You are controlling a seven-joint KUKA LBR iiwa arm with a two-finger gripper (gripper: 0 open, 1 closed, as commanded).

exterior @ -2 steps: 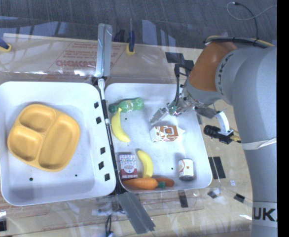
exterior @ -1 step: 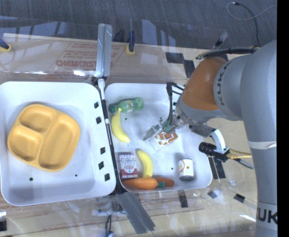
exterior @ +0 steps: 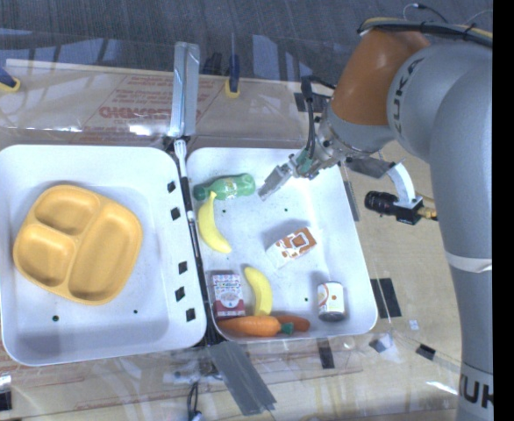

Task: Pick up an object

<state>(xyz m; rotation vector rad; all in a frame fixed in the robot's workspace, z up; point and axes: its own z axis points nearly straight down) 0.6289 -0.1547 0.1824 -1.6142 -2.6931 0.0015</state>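
Objects lie scattered in the right bin: a green bottle by its far left corner, two bananas, a small carton, a can, a red packet and a carrot along the near edge. Above the far edge, the gripper hangs open, holding nothing. A yellow divided plate sits in the left bin.

Arm: "KUKA" lettering, partly visible, at upper casing and lower right edge. Plastic sheet behind bins: red print, illegible. Packages: labels unreadable.
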